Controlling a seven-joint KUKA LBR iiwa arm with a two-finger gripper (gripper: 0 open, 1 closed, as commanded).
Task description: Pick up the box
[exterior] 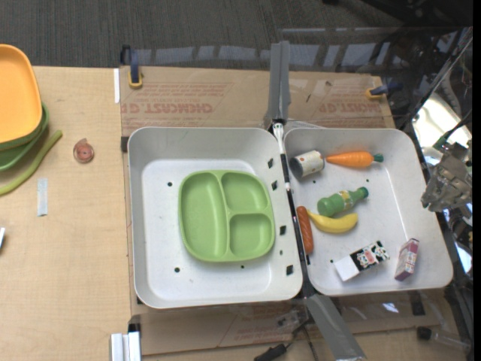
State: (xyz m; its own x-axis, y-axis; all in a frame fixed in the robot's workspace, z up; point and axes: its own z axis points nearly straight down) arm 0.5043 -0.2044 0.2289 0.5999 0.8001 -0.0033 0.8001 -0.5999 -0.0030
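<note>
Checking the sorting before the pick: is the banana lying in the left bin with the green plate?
No, the banana lies in the right bin, below the green bottle; the green plate sits in the left bin.

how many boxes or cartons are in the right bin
2. The black-and-white box lies near the front middle of the right bin. The small pink carton stands right of it, near the front right corner. None seems hidden.

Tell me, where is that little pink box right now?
The small pink carton box stands in the right white bin, near its front right corner, just right of the black-and-white cow-print box.
</note>
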